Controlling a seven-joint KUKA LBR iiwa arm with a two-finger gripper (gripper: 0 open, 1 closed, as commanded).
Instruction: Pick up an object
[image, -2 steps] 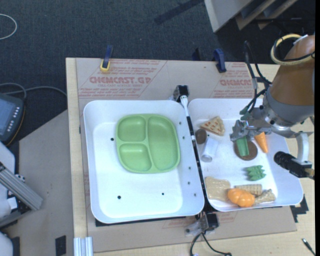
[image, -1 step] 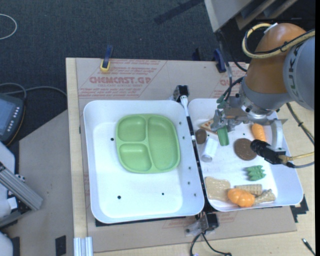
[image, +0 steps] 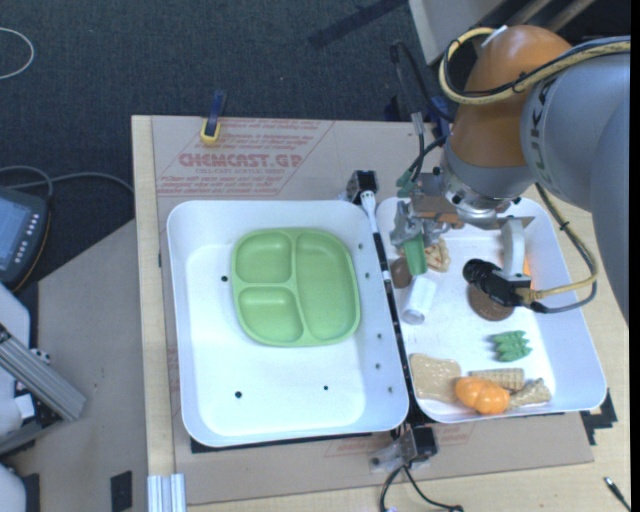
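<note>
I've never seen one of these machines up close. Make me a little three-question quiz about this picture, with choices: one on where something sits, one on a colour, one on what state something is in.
1. Where does the green divided plate lie?
A. In the left bin
B. In the right bin
C. On the cardboard behind the bins

2. What colour is the round fruit-like thing at the near edge of the right bin?
A. Blue
B. Orange
C. Black

3. How does the green divided plate stand?
A. Flat, compartments facing up
B. Propped on its edge against the bin wall
C. Lifted in the air by the arm

Answers:
1 A: it rests on the floor of the left bin, apart from the clutter.
2 B: it is plainly orange, lying beside the crackers.
3 A: all three hollows face the camera, and the gripper is over the right bin.
</note>
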